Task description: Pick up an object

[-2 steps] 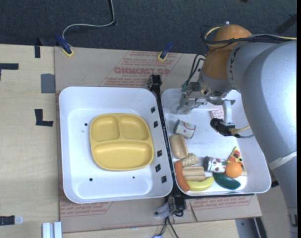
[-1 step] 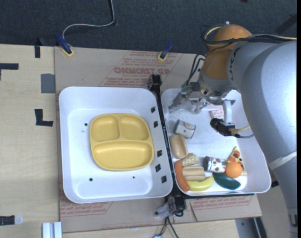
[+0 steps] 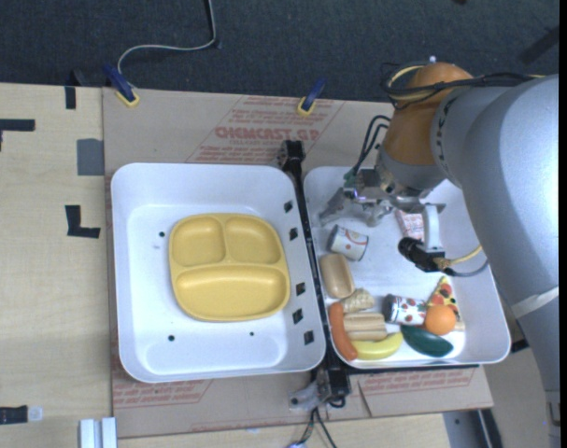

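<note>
Camera view, from big to small: my arm (image 3: 507, 157) reaches in from the right over the counter (image 3: 40, 250), above the right bin (image 3: 484, 343); the left bin (image 3: 134, 343) holds a yellow divided plate (image 3: 230, 266). My tool (image 3: 362, 202) hangs over the right bin's upper left; whether it is apart or together I cannot tell. A small cup (image 3: 348, 242) lies just below it, toward the bin's front, with a bread roll (image 3: 335, 274) beyond.

Bulky grey arm (image 3: 507, 185), orange band (image 3: 416, 129) above wrist, thin cables looping around it
</note>
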